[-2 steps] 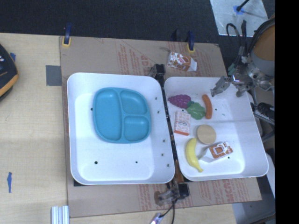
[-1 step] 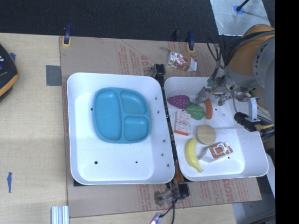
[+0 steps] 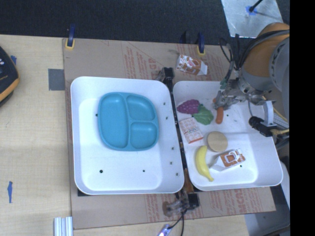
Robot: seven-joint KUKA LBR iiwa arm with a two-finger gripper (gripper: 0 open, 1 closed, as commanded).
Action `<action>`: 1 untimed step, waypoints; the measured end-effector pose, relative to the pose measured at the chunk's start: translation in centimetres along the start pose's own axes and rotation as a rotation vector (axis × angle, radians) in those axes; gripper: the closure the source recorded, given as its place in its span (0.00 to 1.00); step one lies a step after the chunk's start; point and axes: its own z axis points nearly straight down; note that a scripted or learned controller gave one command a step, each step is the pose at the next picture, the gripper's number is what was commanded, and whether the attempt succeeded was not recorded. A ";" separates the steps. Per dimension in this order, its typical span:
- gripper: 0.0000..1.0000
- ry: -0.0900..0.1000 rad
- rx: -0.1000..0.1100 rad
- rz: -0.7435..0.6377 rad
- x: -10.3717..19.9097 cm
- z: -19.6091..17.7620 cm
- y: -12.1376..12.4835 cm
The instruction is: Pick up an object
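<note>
Camera view showed the gripper [image 3: 222,101] low in the far part of the right bin [image 3: 268,173], hanging directly over a small orange carrot-like piece [image 3: 219,115] that stood just beneath its tip. Whether it was open or closed, I could not tell from there. Just to its left lay a green leafy toy [image 3: 204,116] and purple grapes [image 3: 189,105]; nearer the camera sat a round tan biscuit [image 3: 217,141], a banana [image 3: 202,163] and a small printed packet [image 3: 230,159]. I judged the carrot piece the likely target. To do this well, the arm ought to come straight down, centred on it, and avoid nudging the green toy beside it. The blue divided plate [image 3: 129,121] sat well apart in the left bin [image 3: 88,173].
</note>
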 end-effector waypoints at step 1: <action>1.00 0.002 -0.002 0.005 8.6 -9.0 -3.2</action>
